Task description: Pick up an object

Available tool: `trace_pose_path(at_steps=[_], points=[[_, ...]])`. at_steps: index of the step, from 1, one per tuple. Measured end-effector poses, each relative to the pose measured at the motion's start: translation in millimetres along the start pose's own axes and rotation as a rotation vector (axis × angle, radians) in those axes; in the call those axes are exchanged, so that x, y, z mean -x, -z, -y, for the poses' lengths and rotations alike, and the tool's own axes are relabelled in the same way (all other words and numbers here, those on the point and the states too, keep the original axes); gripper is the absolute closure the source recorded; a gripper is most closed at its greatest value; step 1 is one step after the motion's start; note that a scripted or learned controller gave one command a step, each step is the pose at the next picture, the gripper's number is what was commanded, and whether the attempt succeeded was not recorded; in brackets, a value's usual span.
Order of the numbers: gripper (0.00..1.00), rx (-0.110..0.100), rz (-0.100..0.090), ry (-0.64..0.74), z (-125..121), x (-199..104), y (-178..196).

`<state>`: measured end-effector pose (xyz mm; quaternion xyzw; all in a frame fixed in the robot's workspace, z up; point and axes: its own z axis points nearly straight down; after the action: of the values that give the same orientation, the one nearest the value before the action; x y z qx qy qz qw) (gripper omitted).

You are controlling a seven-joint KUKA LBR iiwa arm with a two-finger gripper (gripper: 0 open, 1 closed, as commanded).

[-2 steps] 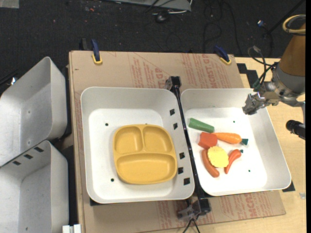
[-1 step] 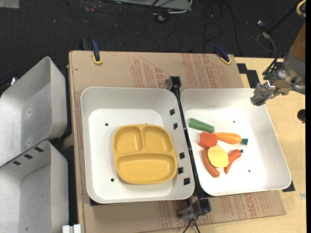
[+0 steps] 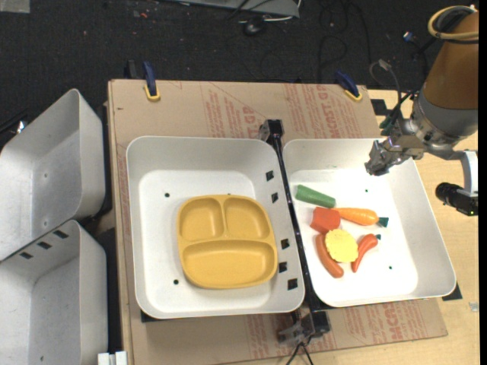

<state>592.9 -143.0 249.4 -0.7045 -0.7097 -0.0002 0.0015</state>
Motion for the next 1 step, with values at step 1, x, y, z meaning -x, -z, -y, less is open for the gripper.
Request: trace_pose_path(at_steps=[1], points=[[1.0,0.001,0.0,0.001,4.2,-51.6,6.8]])
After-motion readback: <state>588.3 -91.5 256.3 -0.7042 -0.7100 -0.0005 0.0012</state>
